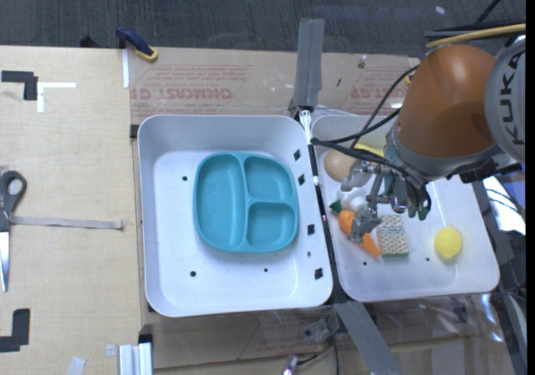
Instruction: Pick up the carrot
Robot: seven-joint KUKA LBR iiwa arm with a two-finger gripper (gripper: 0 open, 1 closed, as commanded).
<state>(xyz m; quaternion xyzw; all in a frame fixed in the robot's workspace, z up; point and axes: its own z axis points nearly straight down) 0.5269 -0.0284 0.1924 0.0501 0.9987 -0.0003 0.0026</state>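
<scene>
The carrot is small and orange; it lies slantwise on the white bin floor, directly beneath the gripper. One end pokes out to the gripper's left; the other reaches down past it.

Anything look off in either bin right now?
Nothing stands out. The teal plate lies flat in the left bin; the carrot, sponge and lemon lie loose in the right bin.

One fixed camera looks down at a slant on two white bins, arm entering from the right.
</scene>
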